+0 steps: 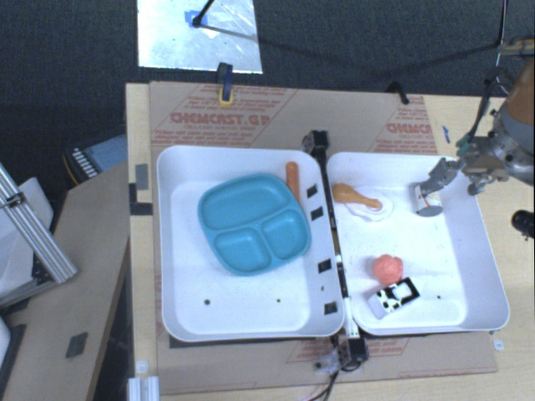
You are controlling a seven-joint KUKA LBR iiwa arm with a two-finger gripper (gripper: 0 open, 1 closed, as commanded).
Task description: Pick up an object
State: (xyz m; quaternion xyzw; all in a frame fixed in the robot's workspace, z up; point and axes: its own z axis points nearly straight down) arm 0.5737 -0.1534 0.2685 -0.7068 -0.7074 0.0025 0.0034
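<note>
Gripper (428, 199) hangs over the right bin's (468, 249) far part, arm cut off at the right edge; jaw state too small to tell. Pink ball (387, 267) and black-white toy (396, 296) lie near; blue tray (253, 222) half hides an orange stick (292, 178) in the left bin (180, 249).

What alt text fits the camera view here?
The gripper hangs over the right bin's far side, holding nothing visible. That bin holds a tan spoon-like toy, pink ball and black-and-white block; the left bin a blue divided plate.
</note>
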